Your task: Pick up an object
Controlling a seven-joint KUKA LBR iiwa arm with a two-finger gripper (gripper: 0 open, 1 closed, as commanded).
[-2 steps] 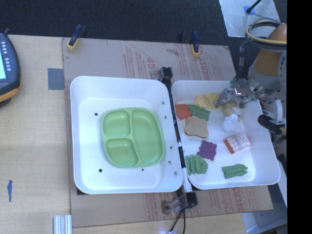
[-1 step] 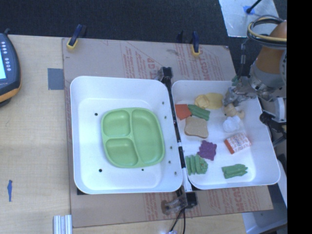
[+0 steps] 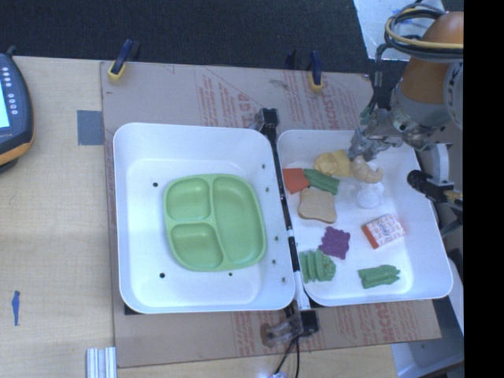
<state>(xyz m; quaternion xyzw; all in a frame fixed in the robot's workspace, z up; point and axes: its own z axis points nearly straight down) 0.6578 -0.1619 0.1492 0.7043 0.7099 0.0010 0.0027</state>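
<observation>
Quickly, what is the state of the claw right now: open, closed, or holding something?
Claw: cannot be told; it sits low over the yellow toy in the right bin.

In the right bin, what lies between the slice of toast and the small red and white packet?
In the camera view, the stretch between the toast slice and the red and white packet is bare white bin floor; the purple piece sits just below that line.

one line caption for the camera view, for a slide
Gripper low over the yellow toy in the right bin; green tray in the left bin.
</observation>
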